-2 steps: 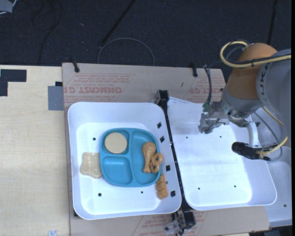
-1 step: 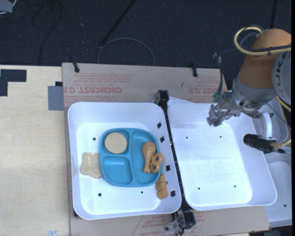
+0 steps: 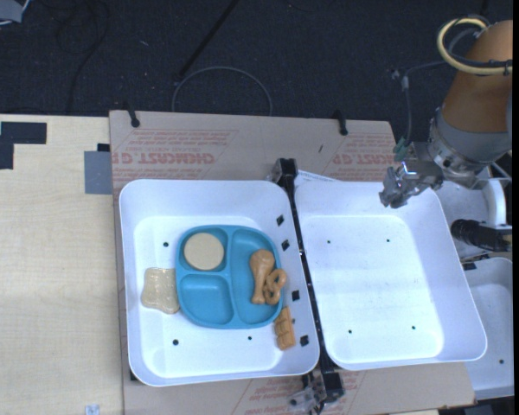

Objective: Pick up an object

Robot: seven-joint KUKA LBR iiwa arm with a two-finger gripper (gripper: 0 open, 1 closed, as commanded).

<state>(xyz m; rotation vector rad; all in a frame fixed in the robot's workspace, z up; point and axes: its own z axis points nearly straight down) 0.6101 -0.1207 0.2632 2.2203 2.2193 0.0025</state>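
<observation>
A blue divided tray point(image 3: 209, 305) lies in the left bin point(image 3: 147, 210). A round tan cookie point(image 3: 203, 251) rests in its top-left section, and a brown pretzel-like piece point(image 3: 266, 277) in its right section. A pale toast-shaped piece point(image 3: 160, 290) lies on the bin floor against the tray's left side. A small orange-brown piece point(image 3: 285, 328) sits by the tray's lower right corner. My gripper point(image 3: 401, 185) hangs over the far right corner of the right bin point(image 3: 389, 353), well away from all these objects, with nothing seen in it.
A black divider point(image 3: 300, 266) runs between the two bins. Cardboard point(image 3: 242, 150) lies under the bins. The arm's orange band point(image 3: 493, 46) and grey wrist stand at the upper right. Cables trail over the dark floor behind.
</observation>
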